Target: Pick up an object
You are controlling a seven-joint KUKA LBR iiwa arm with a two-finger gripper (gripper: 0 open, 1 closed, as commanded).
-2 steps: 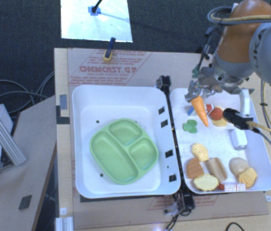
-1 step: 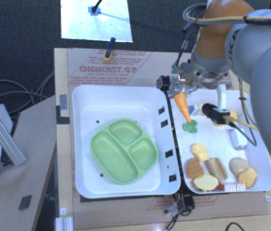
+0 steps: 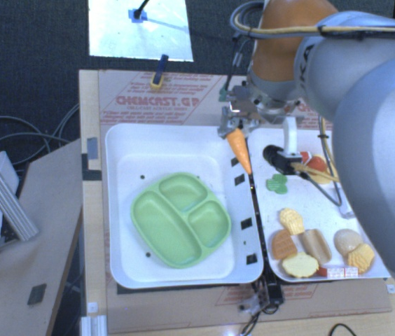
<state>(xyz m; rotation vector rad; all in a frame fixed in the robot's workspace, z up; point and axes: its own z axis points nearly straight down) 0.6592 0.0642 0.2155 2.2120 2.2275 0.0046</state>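
One carrot (image 3: 239,149) hangs pinched in my gripper (image 3: 234,130), jaws closed on its top, above the bins' divider (image 3: 253,201).

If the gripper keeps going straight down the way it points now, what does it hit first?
Probably the divider between the bins; the carrot in the gripper points there, though depth is unclear.

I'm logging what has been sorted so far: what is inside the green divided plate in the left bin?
The green divided plate in the left bin has three compartments, all showing bare green. Nothing covers it; the toy carrot hangs beyond its far right corner.
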